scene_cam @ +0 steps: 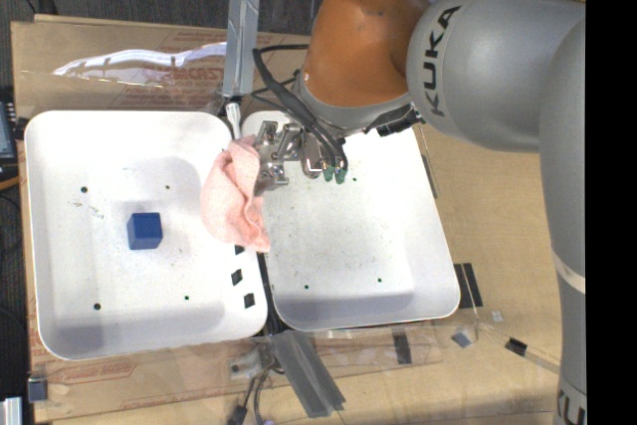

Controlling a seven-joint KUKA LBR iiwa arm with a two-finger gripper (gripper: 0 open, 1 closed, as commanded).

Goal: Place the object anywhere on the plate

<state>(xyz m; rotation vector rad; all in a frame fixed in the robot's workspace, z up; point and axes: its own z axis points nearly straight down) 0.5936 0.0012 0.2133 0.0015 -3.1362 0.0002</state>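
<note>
A blue cube (145, 230) sat in the left bin (60, 314). Farther back, a pink cloth (233, 194) hung across the seam between that bin and the right bin (398, 284); the gripper (271, 166) seemed closed on its upper edge, though the fingers were hard to make out

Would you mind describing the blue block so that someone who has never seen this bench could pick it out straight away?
Start with the two white bins side by side and take the left bin. The blue block sits on its floor, a little left of the middle. It is small, square-edged and solid blue, unlike the soft pink cloth draped over the rims where the bins meet.
</note>
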